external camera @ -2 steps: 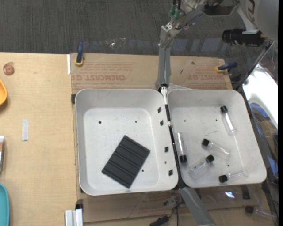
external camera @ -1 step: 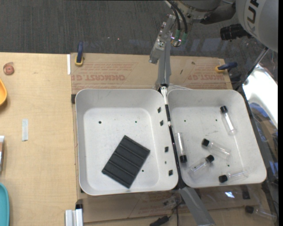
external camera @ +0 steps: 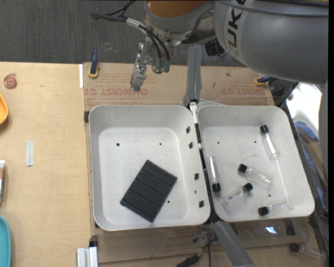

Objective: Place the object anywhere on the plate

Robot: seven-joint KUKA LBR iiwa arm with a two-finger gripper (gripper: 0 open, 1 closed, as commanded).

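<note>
**Arm High Above the Bins, Plate in the Left One**

While the grey KUKA arm with its orange band hangs over the far edge of the bench, its two-finger gripper points down above the brown cardboard sheet, beyond the rim of the left shallow white bin. Whether the jaws are open or closed cannot be told from this slant; nothing is seen between them.

Inside the left bin lies the black ribbed rectangular plate, flat on the floor and turned at an angle, nearer the front wall than the back.

Next to it, the right shallow white bin holds five clear plastic vials with black caps. One lies near the back right. One lies along the left wall, just beside the divider. Two lie close together near the middle, and one rests by the front wall.

On the tan bench top to the left, well apart from the bins, sits a small pale strip.
</note>
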